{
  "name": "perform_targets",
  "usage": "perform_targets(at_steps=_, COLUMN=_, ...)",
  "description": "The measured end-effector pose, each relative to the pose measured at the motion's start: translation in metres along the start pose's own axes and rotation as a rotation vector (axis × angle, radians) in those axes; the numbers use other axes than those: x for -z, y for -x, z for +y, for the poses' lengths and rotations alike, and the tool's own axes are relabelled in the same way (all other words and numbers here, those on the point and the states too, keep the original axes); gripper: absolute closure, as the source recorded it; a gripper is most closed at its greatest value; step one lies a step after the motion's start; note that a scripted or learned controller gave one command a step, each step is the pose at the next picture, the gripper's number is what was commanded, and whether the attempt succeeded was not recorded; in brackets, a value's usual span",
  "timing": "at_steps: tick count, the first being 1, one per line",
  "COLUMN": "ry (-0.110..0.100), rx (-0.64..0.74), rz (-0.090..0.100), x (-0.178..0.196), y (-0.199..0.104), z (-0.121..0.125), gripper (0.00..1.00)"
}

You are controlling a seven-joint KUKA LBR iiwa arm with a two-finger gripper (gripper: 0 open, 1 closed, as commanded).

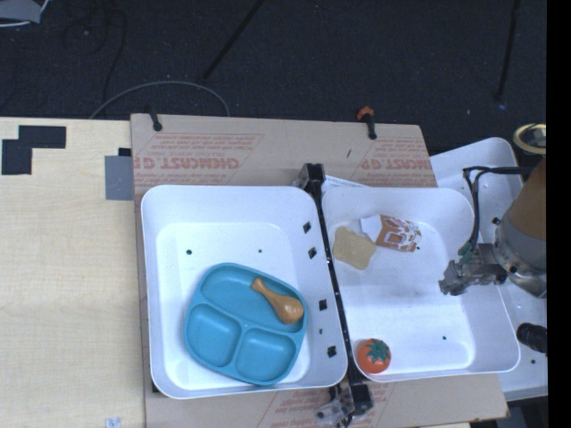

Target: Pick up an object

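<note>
The right bin [446,364] holds a tan, bread-like piece [353,248] near its left wall, a white and brown packet [395,233] just beyond it, and an orange and green toy fruit [374,355] at the front left corner. My gripper [457,280] hangs low over the right side of this bin, at the end of the grey arm coming in from the right edge. It is well apart from all three objects. In the left bin [169,230] a blue divided plate [244,324] carries a tan toy drumstick [278,300].
A black divider with clips [326,275] runs between the two bins. Cardboard [268,150] lies under them on the wooden bench. Cables [486,181] loop by the right bin's far right corner.
</note>
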State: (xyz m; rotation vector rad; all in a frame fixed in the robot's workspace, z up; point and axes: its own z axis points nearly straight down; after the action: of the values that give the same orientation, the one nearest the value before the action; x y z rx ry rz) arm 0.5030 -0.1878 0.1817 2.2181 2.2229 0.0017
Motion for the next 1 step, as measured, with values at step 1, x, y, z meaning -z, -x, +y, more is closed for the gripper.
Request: perform_targets(at_steps=1, ry=0.003, rx=0.0, rz=-0.001, x=0.063, y=-0.0015, z=0.0039, gripper=1.0)
